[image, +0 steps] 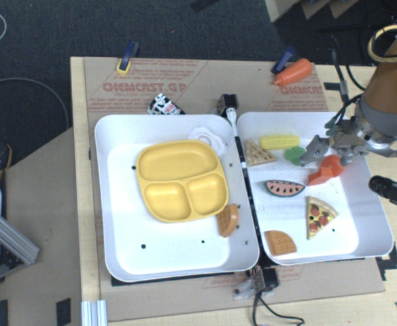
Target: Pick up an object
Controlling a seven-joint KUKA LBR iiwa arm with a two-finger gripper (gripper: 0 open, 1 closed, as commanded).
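- Nearest the camera, in the right bin (378, 240), a tan bread-like piece (281, 242) lies close to the front wall, with a pizza slice (319, 216) just behind it to the right.
- Grey with its orange band, the arm (389, 90) reaches in from the right and bends down over the right bin's far half.
- Its claw (331, 153) hangs above a red-orange piece (326, 170); whether it grips that piece or is open I cannot tell.
- Right bin, one of each: watermelon slice (285, 187), yellow corn cob (279, 142), tan triangular piece (257, 154), green item (294, 155) partly behind the claw.
- Left bin (110, 202) carries one yellow three-part plate (181, 180), one white item (209, 138) at the plate's far corner, and one brown piece (228, 219) near the dividing wall.
- Left bin's front and left floor lie bare; the right bin has a bare strip along its right wall.
- On the surface (83, 114) behind the bins sit one orange carrot (294, 72) and one black-and-white toy (164, 105).
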